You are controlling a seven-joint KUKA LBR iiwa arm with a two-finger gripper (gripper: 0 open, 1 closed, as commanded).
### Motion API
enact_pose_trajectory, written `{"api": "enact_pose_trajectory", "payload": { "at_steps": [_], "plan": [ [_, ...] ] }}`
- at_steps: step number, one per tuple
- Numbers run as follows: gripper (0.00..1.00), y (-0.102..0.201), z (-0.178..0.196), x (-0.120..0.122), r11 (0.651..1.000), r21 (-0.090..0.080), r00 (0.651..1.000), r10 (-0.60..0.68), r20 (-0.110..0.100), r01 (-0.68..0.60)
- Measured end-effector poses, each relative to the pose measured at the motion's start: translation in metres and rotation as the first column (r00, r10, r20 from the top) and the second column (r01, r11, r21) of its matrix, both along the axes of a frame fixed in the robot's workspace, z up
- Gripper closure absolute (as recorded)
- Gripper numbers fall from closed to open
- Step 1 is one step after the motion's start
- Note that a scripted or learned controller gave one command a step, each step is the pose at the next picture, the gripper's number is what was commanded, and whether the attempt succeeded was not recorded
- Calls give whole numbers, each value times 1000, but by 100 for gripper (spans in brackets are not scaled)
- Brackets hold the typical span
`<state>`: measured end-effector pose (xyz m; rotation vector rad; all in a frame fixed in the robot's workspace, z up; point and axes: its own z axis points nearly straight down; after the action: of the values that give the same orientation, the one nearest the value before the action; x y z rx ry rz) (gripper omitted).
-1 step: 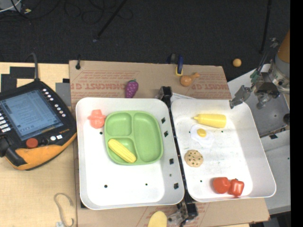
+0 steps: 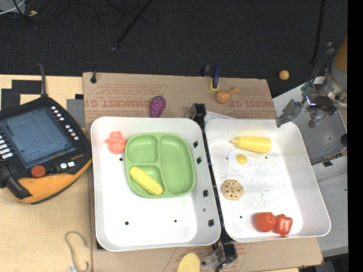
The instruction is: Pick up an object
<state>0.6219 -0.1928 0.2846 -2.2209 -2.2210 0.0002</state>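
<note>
From my seat, far left on the bench I see the pendant (image 2: 39, 146), grey screen with an orange underside, lying beside the cardboard (image 2: 125, 95) that carries both bins. A metal hook (image 2: 76, 248) lies on the bench below it. The left bin (image 2: 113, 220) holds a pink toy (image 2: 115, 143) near its upper left corner, just beside a green plate (image 2: 176, 163) with three compartments; a corn cob (image 2: 146, 181) lies in the plate's lower left compartment, slanting down to the right. Above that bin, on the cardboard, a purple grape bunch (image 2: 157, 106) sits close to the bin's rim. A yellow piece (image 2: 189, 262) rests on the cardboard below the gap between the bins. Further right along the top, a blue and yellow clamp (image 2: 215, 79) grips the cardboard edge and a tan pear (image 2: 225, 95) lies just beside it. In the right bin (image 2: 306, 169) I count a yellow bottle (image 2: 252, 144) lying on its side near the top, a fried egg (image 2: 240, 159) just under it, a cookie (image 2: 232, 190) lower down, and a red pepper (image 2: 273, 222) near the bottom edge. A small orange ball (image 2: 283, 75) sits on the dark floor above. The gripper (image 2: 317, 103) hangs outside the right bin's upper right corner, well apart from every object; I cannot tell how the claw stands, and nothing shows in it.
</note>
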Motion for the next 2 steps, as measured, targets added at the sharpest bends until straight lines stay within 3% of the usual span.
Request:
{"api": "enact_pose_trajectory", "payload": {
  "at_steps": [2],
  "plan": [
    [0,-4,-93,9,1000,1,1000,2,-5,-2]
  ]
}}
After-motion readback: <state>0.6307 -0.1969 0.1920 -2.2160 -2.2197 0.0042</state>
